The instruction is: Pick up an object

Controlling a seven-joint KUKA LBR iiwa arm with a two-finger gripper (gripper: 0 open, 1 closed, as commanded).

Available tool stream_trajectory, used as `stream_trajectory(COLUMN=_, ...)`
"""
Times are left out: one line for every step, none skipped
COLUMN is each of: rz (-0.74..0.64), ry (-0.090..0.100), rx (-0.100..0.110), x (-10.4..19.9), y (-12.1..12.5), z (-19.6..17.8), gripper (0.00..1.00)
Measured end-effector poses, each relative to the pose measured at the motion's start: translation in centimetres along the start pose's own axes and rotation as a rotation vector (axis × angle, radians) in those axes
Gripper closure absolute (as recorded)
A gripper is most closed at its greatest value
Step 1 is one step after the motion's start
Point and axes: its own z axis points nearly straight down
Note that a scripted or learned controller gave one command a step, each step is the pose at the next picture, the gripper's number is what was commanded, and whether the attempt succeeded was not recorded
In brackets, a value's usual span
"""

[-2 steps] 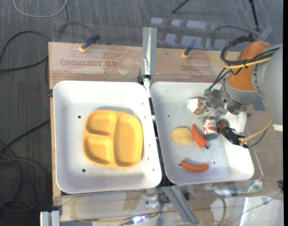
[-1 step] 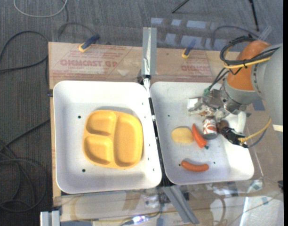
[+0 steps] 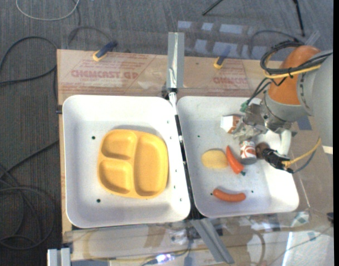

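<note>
My gripper (image 3: 246,131) reaches down into the right bin (image 3: 280,198) from the right, over the bin's upper middle. Just left of it lies a small white and red item (image 3: 231,123). A small white and red can-like object (image 3: 247,150) sits right below the gripper, close to or touching it. An orange carrot-shaped piece (image 3: 234,160) lies beside a flat yellow round piece (image 3: 215,159). An orange-red sausage (image 3: 229,195) lies near the bin's front. The view shows nothing clearly held.
The left bin (image 3: 75,126) holds a yellow divided tray (image 3: 134,162). A metal divider (image 3: 174,65) stands between the bins at the back. Cables (image 3: 280,159) hang from the wrist over the right bin's right side.
</note>
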Motion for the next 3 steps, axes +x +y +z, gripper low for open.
stream_trajectory(rz=0.0, ry=0.0, rx=0.0, x=0.0, y=0.0, z=0.0, gripper=0.0)
stream_trajectory(rz=-0.041, ry=0.0, rx=0.046, x=-0.1, y=3.3, z=1.7, gripper=0.0)
stream_trajectory(rz=-0.05, ry=0.003, rx=0.053, x=0.5, y=3.1, z=1.0, gripper=1.0)
